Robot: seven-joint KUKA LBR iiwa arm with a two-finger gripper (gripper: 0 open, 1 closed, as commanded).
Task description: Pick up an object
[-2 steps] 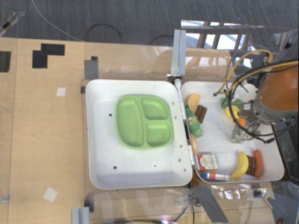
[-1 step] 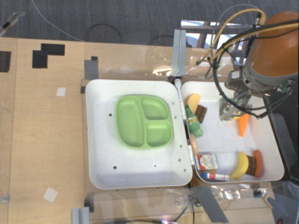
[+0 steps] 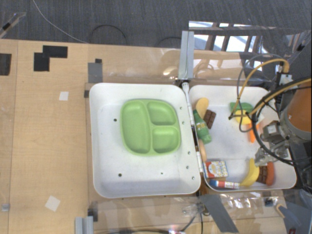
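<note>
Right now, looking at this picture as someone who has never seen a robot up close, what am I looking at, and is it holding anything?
You are looking down, at a slant, from one fixed camera above a wooden bench. Two shallow white bins sit side by side. The left bin holds a green divided plate. The right bin holds small toy-like items: a banana, a brown block, a green piece along the divider, a small printed box, and a marker-like stick at the near edge. The grey machine entering from the right, trailing cables, is a robot arm. Its end effector hangs over the right bin's near right corner, close to the banana. I cannot tell whether it grips anything.
</note>
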